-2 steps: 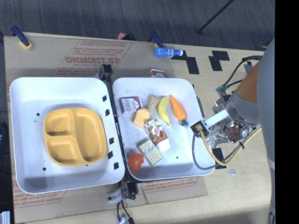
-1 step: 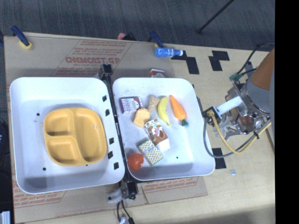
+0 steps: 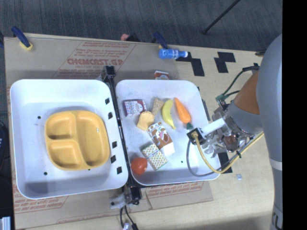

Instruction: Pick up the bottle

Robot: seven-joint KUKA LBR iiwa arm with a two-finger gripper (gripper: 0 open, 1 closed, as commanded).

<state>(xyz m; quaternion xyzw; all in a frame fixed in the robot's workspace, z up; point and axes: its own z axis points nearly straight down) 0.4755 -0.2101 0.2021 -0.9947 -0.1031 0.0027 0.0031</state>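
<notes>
Fingers [image 3: 211, 142] by the white bin's rim [image 3: 209, 128], can't tell their spread, blue bottle [image 3: 171, 54] well away from them on the surface [image 3: 240, 195]

The left white plastic bin [image 3: 24, 104] and the right white plastic bin [image 3: 192, 92] look smooth and a bit shiny. The yellow plastic plate with three parts [image 3: 76, 139] is smooth and dull. The brown cardboard sheet [image 3: 86, 61] looks matt. The small blue plastic bottle [image 3: 169, 54] is shiny. The dark grey carpet [image 3: 96, 8] looks rough.

Gripper [image 3: 209, 145] tip lost among wrist cabling; bottle [image 3: 172, 54] small, label unreadable; arm [image 3: 268, 99] cropped at bottom.
</notes>
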